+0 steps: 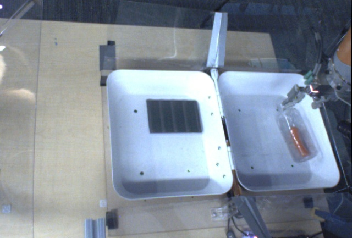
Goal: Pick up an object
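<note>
Right bin [258, 171]: one clear bottle [297, 135] (orange inside) | left bin [126, 176]: one dark pad [174, 116] | fingers [300, 94]: unclear

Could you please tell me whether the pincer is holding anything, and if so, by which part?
Cannot be told: the pincer is just above the top end of the clear plastic bottle with orange contents in the right white bin.

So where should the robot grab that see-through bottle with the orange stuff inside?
Probably across the middle of the clear bottle, coming straight down from above. It lies flat on its side in the right bin, so its long narrow body offers two opposite sides. The gripper is near its top end.
</note>
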`<state>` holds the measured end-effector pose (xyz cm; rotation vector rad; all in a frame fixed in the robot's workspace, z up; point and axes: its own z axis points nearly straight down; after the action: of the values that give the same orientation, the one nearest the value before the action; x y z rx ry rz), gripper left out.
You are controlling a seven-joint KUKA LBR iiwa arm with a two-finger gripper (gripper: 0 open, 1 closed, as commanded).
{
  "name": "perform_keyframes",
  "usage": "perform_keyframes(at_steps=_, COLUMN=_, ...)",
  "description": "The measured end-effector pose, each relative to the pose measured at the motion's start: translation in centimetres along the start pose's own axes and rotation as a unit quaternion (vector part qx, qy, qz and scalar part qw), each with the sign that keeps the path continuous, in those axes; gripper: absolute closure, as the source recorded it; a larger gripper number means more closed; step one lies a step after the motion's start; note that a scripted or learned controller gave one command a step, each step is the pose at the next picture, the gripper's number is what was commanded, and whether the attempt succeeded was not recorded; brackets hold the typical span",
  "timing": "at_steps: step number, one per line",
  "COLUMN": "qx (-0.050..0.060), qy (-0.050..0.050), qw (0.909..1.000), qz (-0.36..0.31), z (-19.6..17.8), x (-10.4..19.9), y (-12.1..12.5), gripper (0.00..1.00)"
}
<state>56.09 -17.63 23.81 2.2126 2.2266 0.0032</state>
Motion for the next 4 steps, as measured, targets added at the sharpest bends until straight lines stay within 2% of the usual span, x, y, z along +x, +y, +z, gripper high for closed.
perform_keyframes(at_steps=1, qx=0.0, qy=0.0, qw=0.9991, qz=-0.043, z=8.7, x=-2.9, y=0.0, gripper=0.0)
perform_keyframes(at_steps=2, qx=-0.001, qy=0.0, qw=0.9991, qz=-0.042, z=14.3, x=-2.9, y=-1.4, gripper=0.0)
perform_keyframes(at_steps=3, qx=-0.007, qy=-0.003, qw=0.9975, qz=-0.07, z=14.7, x=-2.9, y=4.0, gripper=0.0)
perform_keyframes(at_steps=4, qx=-0.006, qy=-0.003, qw=0.9913, qz=-0.132, z=14.6, x=-3.0, y=-1.0, gripper=0.0)
